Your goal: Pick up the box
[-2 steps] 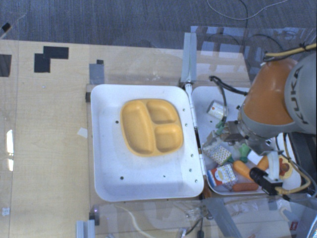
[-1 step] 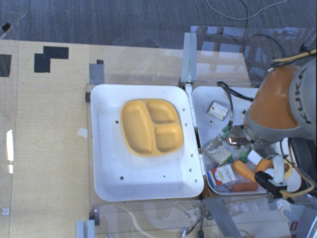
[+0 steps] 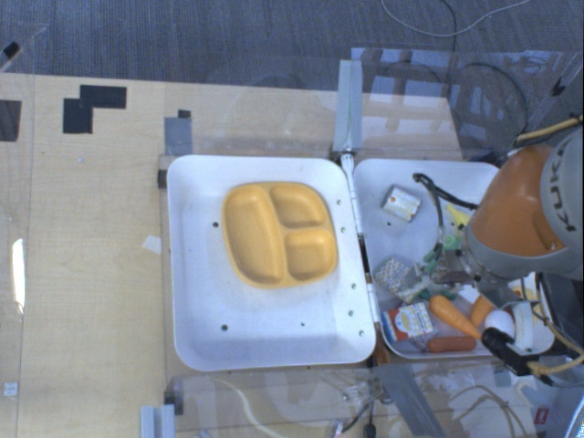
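Camera view: box (image 3: 401, 203) lies up-left of claw (image 3: 444, 265).

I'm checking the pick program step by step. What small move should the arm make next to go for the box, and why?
Probably shift the wrist toward the far side of the right bin, to stand above the small white box. The box lies alone there, apart from the clutter of items at the near end, while the arm sits over the bin's right part, beside the box.

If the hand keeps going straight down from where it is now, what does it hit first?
Probably the clutter in the right bin: the hand points at the pile beside the carrot, not the small white box. Depth is unclear.
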{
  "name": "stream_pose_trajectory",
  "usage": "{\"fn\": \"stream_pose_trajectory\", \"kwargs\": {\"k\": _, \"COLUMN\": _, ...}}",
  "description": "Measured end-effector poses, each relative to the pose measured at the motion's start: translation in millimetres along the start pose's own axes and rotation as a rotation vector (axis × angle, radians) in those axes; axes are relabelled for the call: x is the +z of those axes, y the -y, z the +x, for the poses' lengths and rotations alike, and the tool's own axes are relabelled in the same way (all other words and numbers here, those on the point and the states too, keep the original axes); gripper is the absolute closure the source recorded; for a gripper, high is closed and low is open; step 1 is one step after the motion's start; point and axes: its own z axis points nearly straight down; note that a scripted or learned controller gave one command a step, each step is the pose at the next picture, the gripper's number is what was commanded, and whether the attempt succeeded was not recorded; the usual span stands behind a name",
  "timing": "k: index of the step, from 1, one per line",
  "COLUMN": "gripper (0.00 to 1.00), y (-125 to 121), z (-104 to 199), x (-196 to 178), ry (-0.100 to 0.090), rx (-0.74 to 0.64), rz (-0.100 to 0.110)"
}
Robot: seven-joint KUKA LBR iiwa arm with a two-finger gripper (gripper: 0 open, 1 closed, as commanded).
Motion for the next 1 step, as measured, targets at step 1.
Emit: {"fn": "stream_pose_trajectory", "kwargs": {"k": 1, "gripper": 0.00, "y": -93.9, "z": -9.0, "x": 33.5, "ry": 0.002, "rx": -0.083, "rz": -0.018}}
